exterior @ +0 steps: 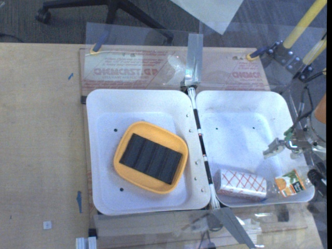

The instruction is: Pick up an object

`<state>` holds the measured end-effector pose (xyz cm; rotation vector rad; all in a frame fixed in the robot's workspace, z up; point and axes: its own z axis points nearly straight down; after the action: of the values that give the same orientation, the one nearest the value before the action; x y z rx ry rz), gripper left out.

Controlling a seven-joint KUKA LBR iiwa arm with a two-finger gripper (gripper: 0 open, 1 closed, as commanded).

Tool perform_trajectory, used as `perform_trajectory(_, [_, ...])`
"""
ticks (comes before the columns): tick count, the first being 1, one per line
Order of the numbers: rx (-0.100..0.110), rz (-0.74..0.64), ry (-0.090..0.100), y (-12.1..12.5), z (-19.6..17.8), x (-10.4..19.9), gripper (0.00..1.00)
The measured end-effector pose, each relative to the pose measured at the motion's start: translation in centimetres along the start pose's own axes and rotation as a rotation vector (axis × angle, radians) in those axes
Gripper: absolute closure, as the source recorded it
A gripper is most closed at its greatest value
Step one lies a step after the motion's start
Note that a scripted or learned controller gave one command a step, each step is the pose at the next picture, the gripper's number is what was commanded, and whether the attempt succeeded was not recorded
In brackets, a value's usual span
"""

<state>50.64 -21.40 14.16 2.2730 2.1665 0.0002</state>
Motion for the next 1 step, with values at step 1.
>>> perform_trajectory(1, [-0.001,-0.035,0.004,-2.15,4.75,0.06,0.00])
